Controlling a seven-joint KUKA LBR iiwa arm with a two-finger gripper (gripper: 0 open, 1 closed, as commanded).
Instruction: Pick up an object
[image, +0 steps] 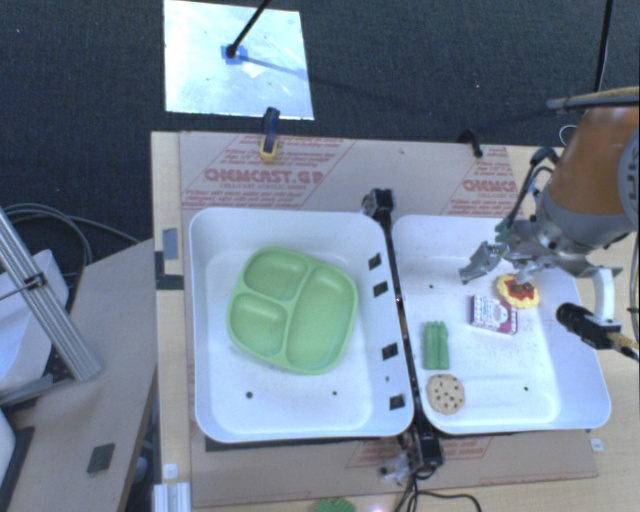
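In the right bin (560, 400) lie a green block (436, 346), a round cookie (445, 393), a small pink and white box (493, 314) and a yellow piece with red topping (518, 291). My gripper (503, 261) hangs over the bin's upper middle, just above and left of the yellow piece. Its fingers stand spread apart with nothing between them. The grey and orange arm (595, 180) comes in from the right and covers the bin's far right corner.
The left bin (215, 390) holds a light green divided plate (293, 311). A black divider with clips (392, 310) runs between the bins. A yellow clamp (269, 135) sits at the bench's back edge. Another black part of the arm (590, 325) overhangs the right bin's right side.
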